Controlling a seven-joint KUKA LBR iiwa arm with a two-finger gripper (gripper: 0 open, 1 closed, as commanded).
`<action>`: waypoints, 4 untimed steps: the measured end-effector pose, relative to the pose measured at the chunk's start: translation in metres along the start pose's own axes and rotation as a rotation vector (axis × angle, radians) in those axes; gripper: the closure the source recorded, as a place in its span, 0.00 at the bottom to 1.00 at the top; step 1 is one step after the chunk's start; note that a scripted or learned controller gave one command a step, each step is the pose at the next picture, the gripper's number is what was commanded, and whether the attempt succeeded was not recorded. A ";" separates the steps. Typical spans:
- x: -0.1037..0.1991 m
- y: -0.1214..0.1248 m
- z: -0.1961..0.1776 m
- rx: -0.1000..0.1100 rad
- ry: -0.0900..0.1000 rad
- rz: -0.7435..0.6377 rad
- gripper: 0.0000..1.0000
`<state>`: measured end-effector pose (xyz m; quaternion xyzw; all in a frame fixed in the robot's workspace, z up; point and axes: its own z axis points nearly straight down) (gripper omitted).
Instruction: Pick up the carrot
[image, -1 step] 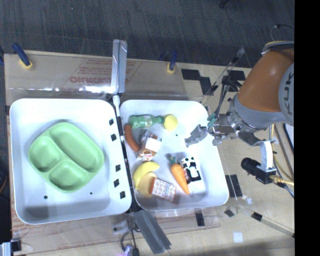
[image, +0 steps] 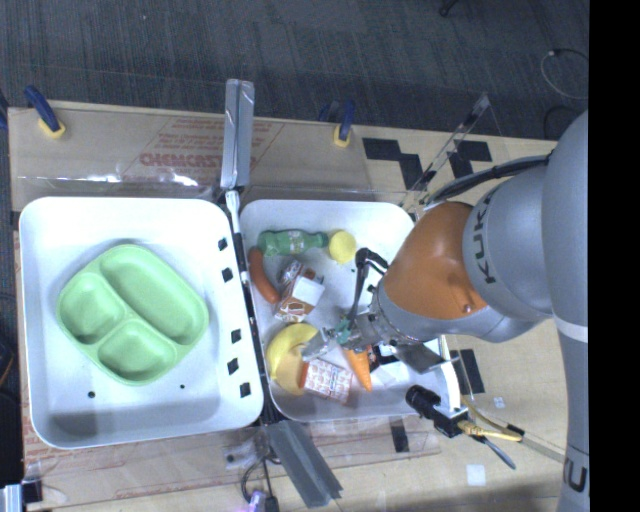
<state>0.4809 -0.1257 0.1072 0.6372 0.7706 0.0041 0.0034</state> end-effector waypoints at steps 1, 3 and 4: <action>-0.002 -0.004 -0.005 0.011 0.000 0.000 1.00; 0.038 0.034 -0.120 0.011 0.000 -0.082 0.00; -0.004 0.114 -0.153 0.013 -0.001 0.062 0.00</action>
